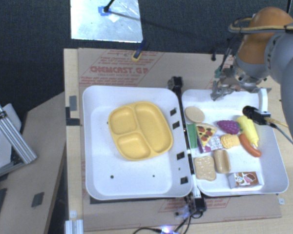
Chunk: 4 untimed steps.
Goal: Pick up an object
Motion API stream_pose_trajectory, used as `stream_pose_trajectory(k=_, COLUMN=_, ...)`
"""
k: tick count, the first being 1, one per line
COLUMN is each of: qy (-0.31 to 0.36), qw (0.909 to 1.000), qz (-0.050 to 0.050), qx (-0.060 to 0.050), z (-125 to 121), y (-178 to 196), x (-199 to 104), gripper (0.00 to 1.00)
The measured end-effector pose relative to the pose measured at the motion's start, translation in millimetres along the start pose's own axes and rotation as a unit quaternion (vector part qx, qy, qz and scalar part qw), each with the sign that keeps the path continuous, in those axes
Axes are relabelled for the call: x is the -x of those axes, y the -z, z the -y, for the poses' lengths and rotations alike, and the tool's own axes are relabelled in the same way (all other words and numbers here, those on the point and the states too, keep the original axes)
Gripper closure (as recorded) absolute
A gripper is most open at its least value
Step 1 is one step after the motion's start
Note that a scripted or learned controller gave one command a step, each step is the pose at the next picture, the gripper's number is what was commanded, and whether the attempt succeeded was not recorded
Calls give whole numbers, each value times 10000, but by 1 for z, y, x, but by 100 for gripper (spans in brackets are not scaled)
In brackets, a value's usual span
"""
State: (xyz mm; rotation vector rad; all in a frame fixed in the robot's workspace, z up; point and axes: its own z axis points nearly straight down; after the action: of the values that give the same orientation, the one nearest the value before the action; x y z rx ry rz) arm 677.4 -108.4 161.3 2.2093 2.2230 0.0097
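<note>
Toy food of moulded plastic, the stock from which one object is to be picked, lies in the right-hand shallow white bin (278, 179), and by the look of it nothing has been lifted yet. Counting from the near edge: one small printed carton (245, 179), one tan slice of toast (204, 167), one hot-dog bun (222, 161), one red sausage (249, 146), one knobbly yellow piece (229, 141), one pizza wedge (205, 133), one small patterned packet (215, 143), one yellow corn cob (248, 129), one purple grape bunch (228, 126) and one pale tan oval (195, 114). That makes ten pieces, all resting on the bin floor, some touching their neighbours.

In the left-hand white bin (95, 174) sits one yellow three-compartment plastic tray (139, 129).

Farthest off, the metal two-finger gripper (220, 92) hangs over the far rim of the right-hand bin, apart from every piece; whether its fingers are spread or pressed together I cannot tell. I judge the whole pick remains: choosing a piece, descending, closing and lifting.
</note>
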Motion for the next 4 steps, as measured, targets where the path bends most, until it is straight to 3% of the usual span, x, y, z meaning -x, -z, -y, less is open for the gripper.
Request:
stream_pose_trajectory(k=1, qy=2, qw=10000, qz=-3, qx=-3, z=4, y=59, x=-7, gripper=100)
stream_pose_trajectory(k=2, qy=-1, qw=10000, qz=-5, qx=-29, z=3, y=64, x=-8, gripper=100)
stream_pose_trajectory(k=4, qy=-31, qw=10000, qz=-6, qx=-59, z=98, y=62, x=-32, gripper=100)
